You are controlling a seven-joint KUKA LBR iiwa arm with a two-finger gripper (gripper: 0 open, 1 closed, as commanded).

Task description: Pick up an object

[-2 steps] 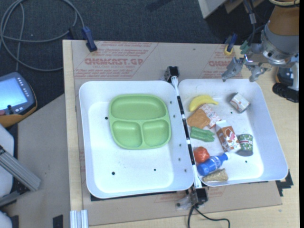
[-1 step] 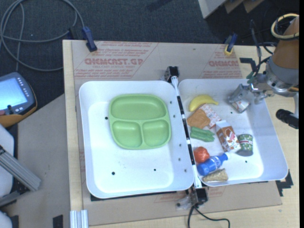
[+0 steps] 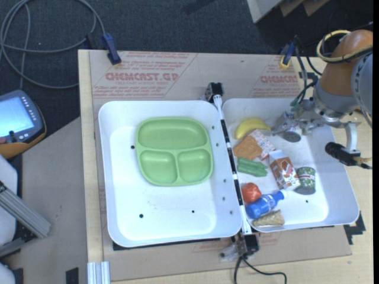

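Note:
The right bin (image 3: 331,212) holds several items: a yellow banana (image 3: 251,126), an orange snack packet (image 3: 250,148), a green pea pod (image 3: 252,168), a red and white packet (image 3: 283,172), a small green can (image 3: 305,180), a red tomato (image 3: 251,191), a blue bottle (image 3: 264,205) and a tan bread piece (image 3: 268,219). My gripper (image 3: 288,126) hangs over the bin's far side, just right of the banana. Nothing shows between its fingers.
The left bin (image 3: 118,212) holds a green divided tray (image 3: 174,150). A tablet (image 3: 18,120) sits off the bench at left. Blue clamps (image 3: 110,47) grip the bench's far edge. Cables trail by the arm at right.

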